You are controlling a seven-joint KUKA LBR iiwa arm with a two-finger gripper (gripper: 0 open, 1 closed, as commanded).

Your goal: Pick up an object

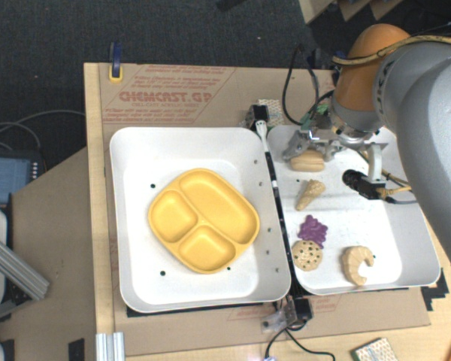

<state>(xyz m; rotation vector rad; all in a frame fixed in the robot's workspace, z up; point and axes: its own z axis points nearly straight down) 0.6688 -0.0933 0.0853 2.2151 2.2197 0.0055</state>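
Observation:
My gripper hangs low over the far left part of the right bin, its fingers spread open. Directly below it, against its near side, lies a beige bread-like piece; nothing is gripped. Nearer the camera in the same bin are a tan cone, a purple bunch of grapes, a chocolate-chip cookie and a pale curled croissant-like piece. The grey arm with its orange band comes in from the upper right.
The left bin holds a yellow divided plate. A ridge separates the two bins. The bench top is brown board, with cables by the bins' far edge.

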